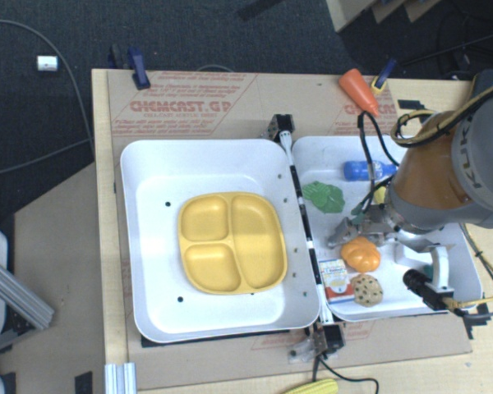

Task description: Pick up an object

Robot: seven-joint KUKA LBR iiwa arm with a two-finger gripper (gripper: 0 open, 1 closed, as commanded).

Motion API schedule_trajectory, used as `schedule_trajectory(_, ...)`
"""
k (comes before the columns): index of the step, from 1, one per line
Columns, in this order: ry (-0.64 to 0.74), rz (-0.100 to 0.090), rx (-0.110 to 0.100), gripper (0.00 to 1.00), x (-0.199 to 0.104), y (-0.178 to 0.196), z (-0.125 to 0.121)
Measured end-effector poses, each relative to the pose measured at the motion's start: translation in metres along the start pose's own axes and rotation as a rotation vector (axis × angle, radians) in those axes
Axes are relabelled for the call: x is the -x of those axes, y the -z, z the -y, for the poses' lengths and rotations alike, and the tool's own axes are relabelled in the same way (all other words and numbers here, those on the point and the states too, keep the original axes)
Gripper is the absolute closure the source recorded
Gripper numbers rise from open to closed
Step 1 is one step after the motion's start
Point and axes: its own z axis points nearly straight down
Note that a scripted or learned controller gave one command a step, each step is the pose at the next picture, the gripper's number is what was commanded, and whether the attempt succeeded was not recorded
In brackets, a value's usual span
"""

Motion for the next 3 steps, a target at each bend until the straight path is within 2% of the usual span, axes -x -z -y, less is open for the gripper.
schedule_trajectory(1,-0.001,-0.001,-0.001,0.0,-0.005,0.0,0.026)
schedule_trajectory(2,-0.001,-0.001,0.0,1.0,-0.005,0.01,0.025)
schedule_trajectory(3,0.001,0.0,0.001,1.0,-0.063,0.1,-0.029)
